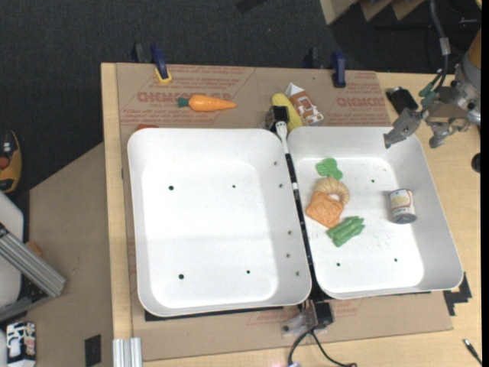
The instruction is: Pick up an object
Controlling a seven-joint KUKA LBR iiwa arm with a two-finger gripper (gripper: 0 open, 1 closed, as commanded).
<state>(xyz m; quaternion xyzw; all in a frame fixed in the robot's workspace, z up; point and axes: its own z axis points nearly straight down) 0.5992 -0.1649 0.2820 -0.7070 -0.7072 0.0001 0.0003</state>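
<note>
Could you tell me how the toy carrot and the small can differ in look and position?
The carrot is orange with a green top; the can is grey with a pale label. The carrot lies on the brown board behind the left bin; the can lies inside the right bin. The carrot is long and tapered, the can short and round. Both lie apart from other things.

A: Any readable text in view?

B: Only red print on the cardboard sheet under the bins. Far left of it, reads roughly "CHEM…", looks mirrored or upside down. Can't get the full word.

A: Far right?

B: Same red print repeated there, equally unclear.

A: Small can in the right bin?

B: Has a label, too small to read.
</note>
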